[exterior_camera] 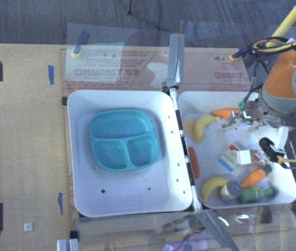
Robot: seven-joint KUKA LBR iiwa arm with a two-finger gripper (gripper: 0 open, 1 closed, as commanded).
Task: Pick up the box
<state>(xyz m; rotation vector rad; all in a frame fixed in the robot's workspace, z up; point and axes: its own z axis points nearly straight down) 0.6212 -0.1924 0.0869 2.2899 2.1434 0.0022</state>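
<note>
One box (238,157) among right-bin toys

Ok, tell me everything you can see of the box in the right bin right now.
The box is a small carton, apparently cardboard, mostly white with a blue end toward the bin's middle and an orange-red patch on top. It lies flat and slightly skewed on the floor of the right bin, near its centre, looking closed and undamaged. The claw is above it in the view, nearer the orange carrot, not on the box. A second carrot lies just beside its lower right corner; contact is unclear.
</note>
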